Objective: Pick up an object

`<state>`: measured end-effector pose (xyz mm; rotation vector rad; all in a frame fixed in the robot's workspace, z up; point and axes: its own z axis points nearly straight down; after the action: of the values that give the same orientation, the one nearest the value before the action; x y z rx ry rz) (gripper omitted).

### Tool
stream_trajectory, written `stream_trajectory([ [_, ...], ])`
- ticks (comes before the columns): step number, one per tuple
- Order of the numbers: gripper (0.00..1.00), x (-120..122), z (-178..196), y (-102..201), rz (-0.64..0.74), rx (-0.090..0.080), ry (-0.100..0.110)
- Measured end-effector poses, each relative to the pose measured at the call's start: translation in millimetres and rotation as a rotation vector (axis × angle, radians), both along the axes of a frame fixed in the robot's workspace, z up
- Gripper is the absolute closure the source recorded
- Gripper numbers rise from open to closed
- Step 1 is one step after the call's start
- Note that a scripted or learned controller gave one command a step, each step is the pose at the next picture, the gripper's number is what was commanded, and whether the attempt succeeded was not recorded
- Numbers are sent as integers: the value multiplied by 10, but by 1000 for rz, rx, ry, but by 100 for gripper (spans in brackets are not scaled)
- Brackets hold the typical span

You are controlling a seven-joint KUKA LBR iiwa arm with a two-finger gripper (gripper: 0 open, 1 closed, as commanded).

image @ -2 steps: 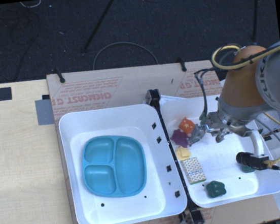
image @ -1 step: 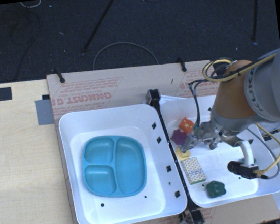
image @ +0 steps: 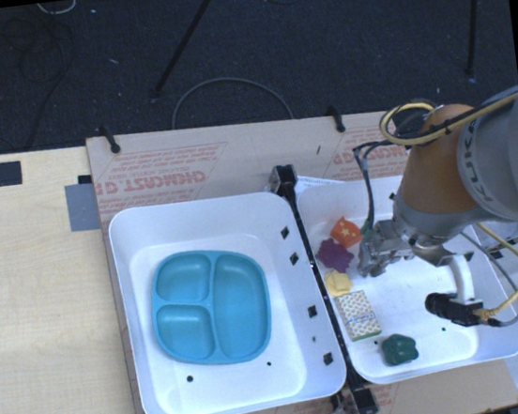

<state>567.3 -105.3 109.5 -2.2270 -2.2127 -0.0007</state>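
One fixed camera, high above the surface (image: 38, 325), tilted down at a slant. Far enough out to take in both white bins whole: left bin (image: 132, 246) and right bin (image: 504, 344), side by side. Dark floor (image: 218, 36) runs across the top of frame. The arm (image: 454, 176) enters from frame right, over the right bin.

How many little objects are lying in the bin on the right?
5: an orange piece and a purple piece near the divider, a yellow piece, a patterned box, a green piece. The arm may hide more.
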Motion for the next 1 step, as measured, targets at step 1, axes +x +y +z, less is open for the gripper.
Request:
stream_trajectory([
  [1,100,3,629,-21,6,-2,-2],
])
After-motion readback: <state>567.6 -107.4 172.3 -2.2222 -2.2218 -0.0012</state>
